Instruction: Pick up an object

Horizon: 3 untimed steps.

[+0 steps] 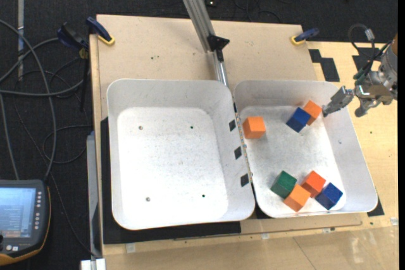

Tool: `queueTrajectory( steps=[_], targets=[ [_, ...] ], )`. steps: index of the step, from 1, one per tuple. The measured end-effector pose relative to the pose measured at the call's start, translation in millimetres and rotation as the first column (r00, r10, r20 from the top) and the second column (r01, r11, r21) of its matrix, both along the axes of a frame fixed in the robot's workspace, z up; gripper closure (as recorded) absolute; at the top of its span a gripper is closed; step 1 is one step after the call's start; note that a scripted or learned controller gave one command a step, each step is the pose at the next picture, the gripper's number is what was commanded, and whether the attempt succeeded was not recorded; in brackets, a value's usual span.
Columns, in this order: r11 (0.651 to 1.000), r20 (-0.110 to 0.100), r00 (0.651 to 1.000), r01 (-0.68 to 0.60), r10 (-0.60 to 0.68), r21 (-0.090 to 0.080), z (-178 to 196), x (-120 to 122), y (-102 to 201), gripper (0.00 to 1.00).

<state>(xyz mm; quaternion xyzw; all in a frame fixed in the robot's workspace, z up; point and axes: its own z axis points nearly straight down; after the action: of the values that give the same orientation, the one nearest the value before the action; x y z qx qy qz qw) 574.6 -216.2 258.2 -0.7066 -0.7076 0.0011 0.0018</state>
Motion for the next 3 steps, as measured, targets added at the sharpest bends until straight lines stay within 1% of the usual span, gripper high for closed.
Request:
queueTrajectory(
  steps=[1,3],
  targets=[
    [1.0,0.004,1.0,-0.002,0.002,-0.002,3,1,0,0.0],
    [1.0,0.001,1.0,0.001,-0.001,-0.001,-84,4,-3,0.0]
  ],
)
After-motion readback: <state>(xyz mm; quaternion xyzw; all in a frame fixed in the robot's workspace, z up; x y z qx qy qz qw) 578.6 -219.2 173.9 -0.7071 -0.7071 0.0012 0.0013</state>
